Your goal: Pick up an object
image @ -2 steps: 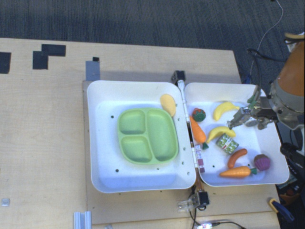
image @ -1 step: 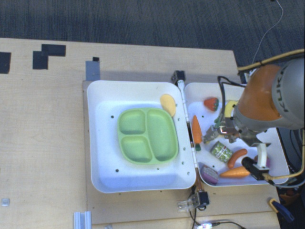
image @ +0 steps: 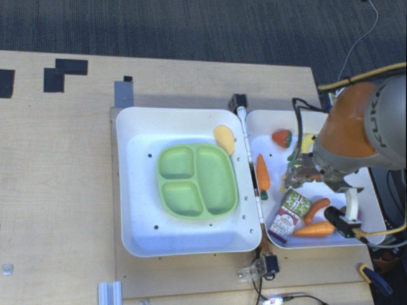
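In the camera view, the arm's end effector [image: 297, 175] hangs low in the right bin [image: 369, 227], just above the little juice box [image: 290, 213]. I cannot tell if it is spread or pressed together, and nothing shows between its tips. This looks like the reaching step, before any grab. The juice box lies tilted, touching an orange carrot [image: 314, 229] on its right. Another carrot [image: 262, 172] lies up and to the left of the box, and a red strawberry [image: 282, 137] sits farther up. Next, I think it must drop straight down over one thing and squeeze it. The green tray [image: 196, 180] sits in the left bin [image: 137, 170].
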Action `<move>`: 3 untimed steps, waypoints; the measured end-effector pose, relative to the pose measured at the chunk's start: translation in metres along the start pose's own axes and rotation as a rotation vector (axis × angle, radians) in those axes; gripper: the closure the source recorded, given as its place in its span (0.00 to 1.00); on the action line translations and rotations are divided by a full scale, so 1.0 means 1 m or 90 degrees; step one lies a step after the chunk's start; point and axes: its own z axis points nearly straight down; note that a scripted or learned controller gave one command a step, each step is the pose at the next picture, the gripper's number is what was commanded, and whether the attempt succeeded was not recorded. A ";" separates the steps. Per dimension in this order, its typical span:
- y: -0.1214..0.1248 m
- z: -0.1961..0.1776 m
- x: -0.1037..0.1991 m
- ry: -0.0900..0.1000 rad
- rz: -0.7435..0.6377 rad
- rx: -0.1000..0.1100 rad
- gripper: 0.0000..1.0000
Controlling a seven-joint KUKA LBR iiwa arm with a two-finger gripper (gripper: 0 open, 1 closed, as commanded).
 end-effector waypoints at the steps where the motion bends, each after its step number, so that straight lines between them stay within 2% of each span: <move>1: 0.000 0.000 0.000 0.000 0.000 0.000 0.00; 2: 0.001 -0.011 0.001 0.000 -0.002 -0.002 1.00; 3: 0.001 -0.011 0.001 0.001 -0.002 -0.001 0.00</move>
